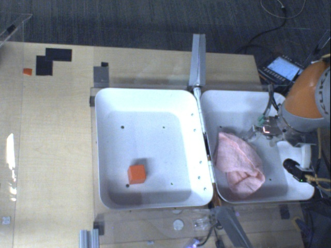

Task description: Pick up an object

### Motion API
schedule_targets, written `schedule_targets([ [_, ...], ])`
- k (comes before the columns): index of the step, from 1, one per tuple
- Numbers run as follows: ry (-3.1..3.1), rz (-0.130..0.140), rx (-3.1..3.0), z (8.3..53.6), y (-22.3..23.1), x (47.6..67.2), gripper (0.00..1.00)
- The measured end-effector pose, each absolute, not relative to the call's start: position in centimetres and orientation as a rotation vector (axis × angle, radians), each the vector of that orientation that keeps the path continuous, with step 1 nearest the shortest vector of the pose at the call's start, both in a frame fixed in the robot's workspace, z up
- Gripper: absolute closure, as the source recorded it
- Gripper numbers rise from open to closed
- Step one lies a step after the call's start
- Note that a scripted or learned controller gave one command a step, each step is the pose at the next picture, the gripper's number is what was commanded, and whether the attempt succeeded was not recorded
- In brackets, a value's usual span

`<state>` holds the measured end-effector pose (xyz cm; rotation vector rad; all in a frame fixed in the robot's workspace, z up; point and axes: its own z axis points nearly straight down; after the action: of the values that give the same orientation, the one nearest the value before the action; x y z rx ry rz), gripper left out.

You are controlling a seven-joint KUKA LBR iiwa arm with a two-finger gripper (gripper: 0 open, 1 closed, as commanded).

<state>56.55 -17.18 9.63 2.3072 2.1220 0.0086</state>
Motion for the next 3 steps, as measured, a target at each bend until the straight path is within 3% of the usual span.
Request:
schedule_targets([
  [1, 2.302, 0.015, 2.117, 9.0, -14.4, 53.1, 0.00],
  [2, 2.411, 0.012, 1.999, 8.9, -12.4, 61.5, 0.00],
  [3, 2.447, 0.010, 1.950, 9.0, -15.7, 56.5, 0.00],
])
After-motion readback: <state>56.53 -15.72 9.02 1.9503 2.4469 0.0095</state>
